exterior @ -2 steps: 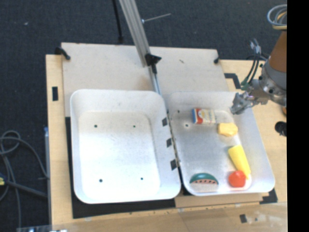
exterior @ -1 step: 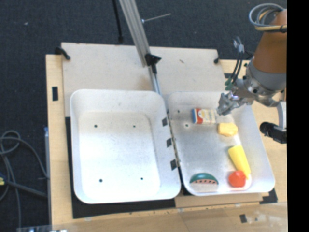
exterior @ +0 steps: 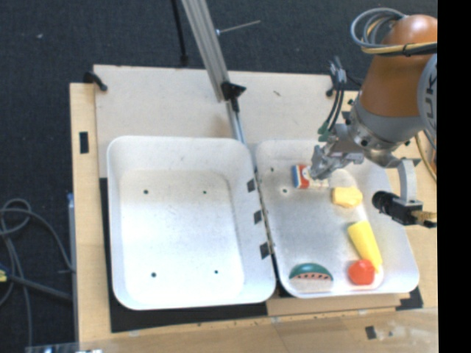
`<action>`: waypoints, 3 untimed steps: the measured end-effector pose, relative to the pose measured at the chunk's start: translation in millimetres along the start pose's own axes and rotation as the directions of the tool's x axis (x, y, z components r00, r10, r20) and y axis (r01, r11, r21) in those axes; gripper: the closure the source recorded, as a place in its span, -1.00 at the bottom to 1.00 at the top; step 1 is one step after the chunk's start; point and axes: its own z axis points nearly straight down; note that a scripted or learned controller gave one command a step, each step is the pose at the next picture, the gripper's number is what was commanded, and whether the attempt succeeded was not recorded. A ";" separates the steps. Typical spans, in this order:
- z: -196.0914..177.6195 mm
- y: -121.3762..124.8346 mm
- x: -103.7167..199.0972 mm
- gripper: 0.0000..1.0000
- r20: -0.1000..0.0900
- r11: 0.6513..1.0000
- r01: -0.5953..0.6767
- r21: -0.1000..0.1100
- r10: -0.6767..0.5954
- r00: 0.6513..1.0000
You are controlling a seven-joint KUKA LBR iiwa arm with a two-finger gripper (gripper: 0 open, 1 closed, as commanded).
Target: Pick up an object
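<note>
A small red, white and blue object lies far in the right bin, the gripper lowered beside it to grasp, its grip hidden.

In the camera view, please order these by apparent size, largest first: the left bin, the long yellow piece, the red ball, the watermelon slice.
1. Left bin
2. Long yellow piece
3. Watermelon slice
4. Red ball

The yellow piece and the slice look close; that order is unsure.

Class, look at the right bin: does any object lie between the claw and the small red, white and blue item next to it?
Nothing visible does. The claw sits right beside the small item; the yellow block lies off to its other side.
</note>
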 end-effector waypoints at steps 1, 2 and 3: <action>-1.2 -13.0 48.1 1.00 0.000 1.000 0.000 0.001 0.000 1.000; 19.5 -23.9 99.3 1.00 0.000 1.000 -0.001 0.002 0.001 1.000; 17.9 -35.3 147.0 1.00 -0.001 1.000 0.001 0.001 -0.001 1.000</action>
